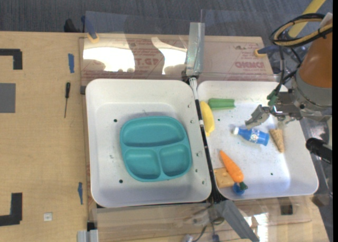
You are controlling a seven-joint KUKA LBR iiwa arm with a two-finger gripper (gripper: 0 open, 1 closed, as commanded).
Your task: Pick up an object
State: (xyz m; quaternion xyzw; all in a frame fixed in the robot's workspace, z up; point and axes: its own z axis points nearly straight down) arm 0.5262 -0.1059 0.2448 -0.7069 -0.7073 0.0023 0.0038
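1. We see the gripper (262,115) low over the right bin (301,183), reaching in from the right; its fingers stand apart with nothing between them.
2. Just below the fingertips lies the blue bottle (252,136), its long axis running left to right with a slight downward tilt, white cap end to the left.
3. Just to the gripper's right and below it, a tan cone (278,139) lies with its long axis running up and down.
4. Up and to the left of the gripper, a green piece (221,103) lies level, left to right.
5. Farther left, a banana (207,118) runs up and down against the bin's left wall.
6. Well below, a carrot (231,166) slants from upper left to lower right.
7. In the left bin (100,98), well apart, sits a teal tray (155,147).
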